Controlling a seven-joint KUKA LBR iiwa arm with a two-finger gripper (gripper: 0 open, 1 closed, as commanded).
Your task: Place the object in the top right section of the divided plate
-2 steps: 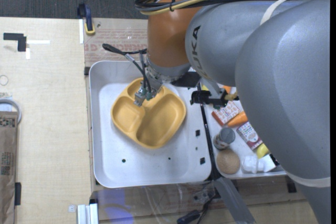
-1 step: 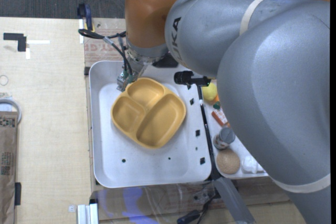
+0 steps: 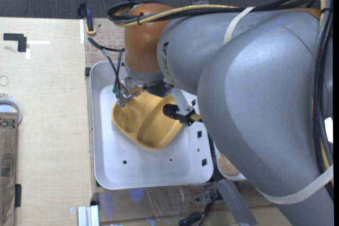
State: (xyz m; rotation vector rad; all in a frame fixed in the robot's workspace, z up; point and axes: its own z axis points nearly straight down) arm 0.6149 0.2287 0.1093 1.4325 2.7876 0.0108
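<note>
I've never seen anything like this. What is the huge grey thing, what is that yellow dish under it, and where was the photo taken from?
The photo comes from a single camera fixed above a workbench, looking down at a slant. The huge grey shape is a robot arm, so close to the camera that it hides much of the scene. It reaches in from the right. The orange band sits just above its wrist, and below that is its gripper, a two-fingered tool for picking things up. From this angle I cannot tell whether it is open, shut or holding anything.

The yellow dish is a divided plate, with ridges splitting it into sections. It lies in a shallow white bin, and the gripper hangs over the plate's upper left part. Left of the bin is a pale wooden bench top.
</note>
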